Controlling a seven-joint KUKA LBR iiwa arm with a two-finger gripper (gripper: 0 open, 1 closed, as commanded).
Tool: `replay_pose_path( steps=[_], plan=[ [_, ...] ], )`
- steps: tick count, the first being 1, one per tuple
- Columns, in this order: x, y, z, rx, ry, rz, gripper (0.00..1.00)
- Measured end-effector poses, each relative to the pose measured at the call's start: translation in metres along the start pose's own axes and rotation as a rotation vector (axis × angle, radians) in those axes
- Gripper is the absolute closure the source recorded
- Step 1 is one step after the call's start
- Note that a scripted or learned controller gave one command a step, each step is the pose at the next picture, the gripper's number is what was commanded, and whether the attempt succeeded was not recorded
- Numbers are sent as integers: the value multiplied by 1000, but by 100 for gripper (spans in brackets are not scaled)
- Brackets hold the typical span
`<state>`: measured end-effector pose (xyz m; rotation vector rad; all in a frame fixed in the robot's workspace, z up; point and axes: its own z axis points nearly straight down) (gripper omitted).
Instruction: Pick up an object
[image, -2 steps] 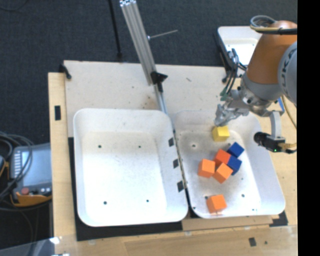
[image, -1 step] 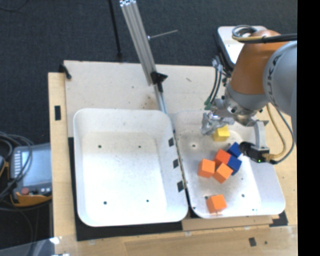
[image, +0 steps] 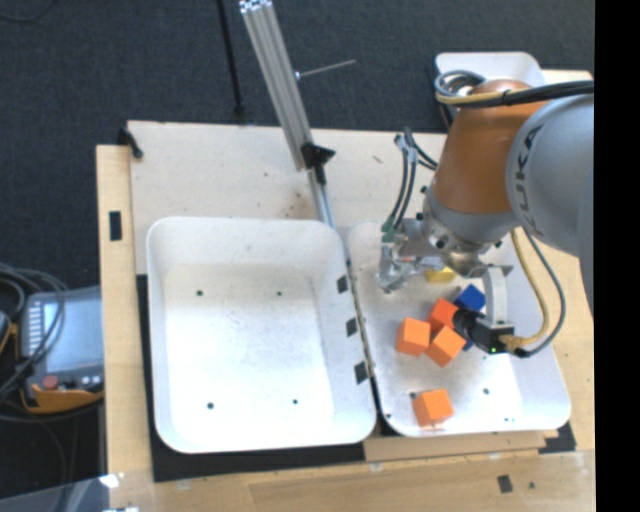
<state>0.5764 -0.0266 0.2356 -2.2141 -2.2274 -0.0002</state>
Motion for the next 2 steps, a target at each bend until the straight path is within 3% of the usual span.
replay_pose_path(
  steps=[1, 2],
  plan=[
    [51, -14, -6, 0, 2, -2, 100],
    [98, -44, -14, 0, 2, -3, 100]
  ],
)
